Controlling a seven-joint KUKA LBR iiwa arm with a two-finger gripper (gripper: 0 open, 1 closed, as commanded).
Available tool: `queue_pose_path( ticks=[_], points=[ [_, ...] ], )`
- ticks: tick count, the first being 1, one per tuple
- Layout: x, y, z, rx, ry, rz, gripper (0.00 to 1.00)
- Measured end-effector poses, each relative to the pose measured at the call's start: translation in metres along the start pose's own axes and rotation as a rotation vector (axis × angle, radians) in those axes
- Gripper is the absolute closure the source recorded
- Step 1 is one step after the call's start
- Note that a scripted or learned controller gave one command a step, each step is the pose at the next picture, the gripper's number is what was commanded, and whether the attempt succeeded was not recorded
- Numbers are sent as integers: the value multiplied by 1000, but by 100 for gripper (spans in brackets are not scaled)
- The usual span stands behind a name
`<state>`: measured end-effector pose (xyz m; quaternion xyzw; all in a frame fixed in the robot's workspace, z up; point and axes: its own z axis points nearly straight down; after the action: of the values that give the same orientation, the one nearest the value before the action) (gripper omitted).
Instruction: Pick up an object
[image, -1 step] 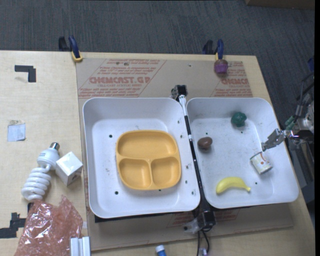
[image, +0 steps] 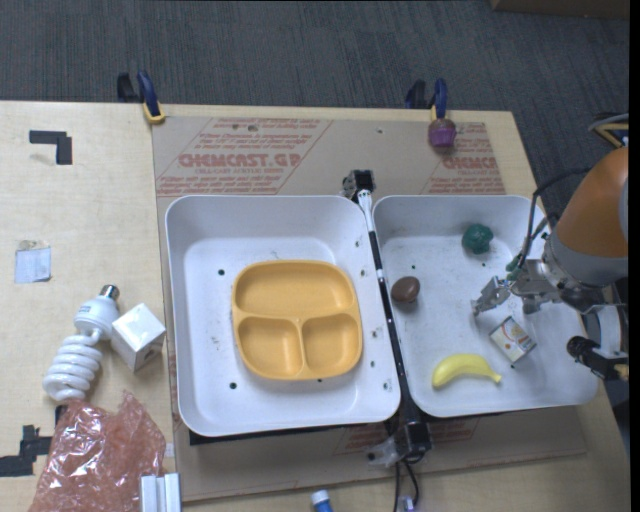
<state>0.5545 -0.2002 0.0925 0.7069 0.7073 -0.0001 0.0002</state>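
1. Camera view has the small white box (image: 512, 339) lying tilted on the floor of the right bin (image: 440, 215), just below my gripper (image: 492, 297).
2. My gripper hangs low over that bin with its fingers apart and nothing between them.
3. A yellow banana (image: 465, 372) lies near the box, toward the front wall.
4. A brown round object (image: 405, 290) sits by the divider, and a green ball (image: 477, 238) rests near the back.
5. Beside it, the left bin (image: 200, 330) carries a yellow divided tray (image: 296, 320).
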Motion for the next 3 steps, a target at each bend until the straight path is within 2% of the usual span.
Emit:
queue_pose_path(
  ticks=[1,2,3],
  points=[
    [0,1,-10,-2,-1,2,100],
    [0,1,-10,-2,-1,2,0],
    [47,-41,0,0,0,2,0]
  ],
)
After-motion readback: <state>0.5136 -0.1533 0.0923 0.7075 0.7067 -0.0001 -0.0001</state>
